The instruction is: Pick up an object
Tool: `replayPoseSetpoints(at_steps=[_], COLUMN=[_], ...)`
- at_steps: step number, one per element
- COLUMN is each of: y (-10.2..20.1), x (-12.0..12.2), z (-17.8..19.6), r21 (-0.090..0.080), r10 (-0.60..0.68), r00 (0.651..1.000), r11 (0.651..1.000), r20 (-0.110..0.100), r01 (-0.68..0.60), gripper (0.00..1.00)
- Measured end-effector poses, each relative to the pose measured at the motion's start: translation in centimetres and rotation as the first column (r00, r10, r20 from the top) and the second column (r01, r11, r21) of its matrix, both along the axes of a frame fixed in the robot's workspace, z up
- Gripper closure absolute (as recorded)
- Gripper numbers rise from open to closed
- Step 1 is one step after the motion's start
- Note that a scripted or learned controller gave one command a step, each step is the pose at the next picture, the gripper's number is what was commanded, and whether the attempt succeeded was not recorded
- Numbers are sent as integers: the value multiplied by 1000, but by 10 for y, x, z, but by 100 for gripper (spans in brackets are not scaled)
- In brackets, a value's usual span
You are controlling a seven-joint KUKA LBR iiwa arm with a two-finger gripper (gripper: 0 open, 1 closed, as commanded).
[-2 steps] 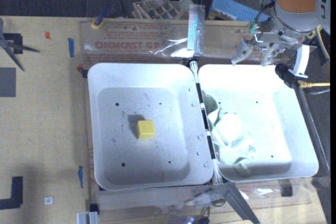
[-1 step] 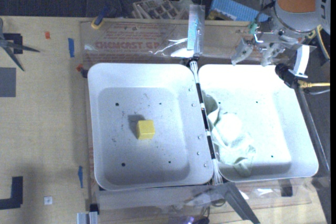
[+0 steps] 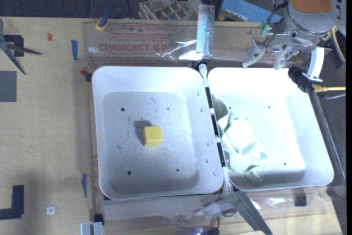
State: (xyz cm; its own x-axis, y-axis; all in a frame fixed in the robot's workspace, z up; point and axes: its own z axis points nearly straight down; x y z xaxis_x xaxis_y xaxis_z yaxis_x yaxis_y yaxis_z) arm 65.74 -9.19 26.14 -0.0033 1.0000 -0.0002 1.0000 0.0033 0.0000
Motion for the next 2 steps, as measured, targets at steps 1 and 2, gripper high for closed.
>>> replayPoseSetpoints(at_steps=[1,2], y=[0,0], x=[0,0], z=[0,0], r21=[0,0], r10=[0,0], r00=[1000,1000], r11=[1000,1000], r20=[0,0], r01=[0,0], gripper=[0,0])
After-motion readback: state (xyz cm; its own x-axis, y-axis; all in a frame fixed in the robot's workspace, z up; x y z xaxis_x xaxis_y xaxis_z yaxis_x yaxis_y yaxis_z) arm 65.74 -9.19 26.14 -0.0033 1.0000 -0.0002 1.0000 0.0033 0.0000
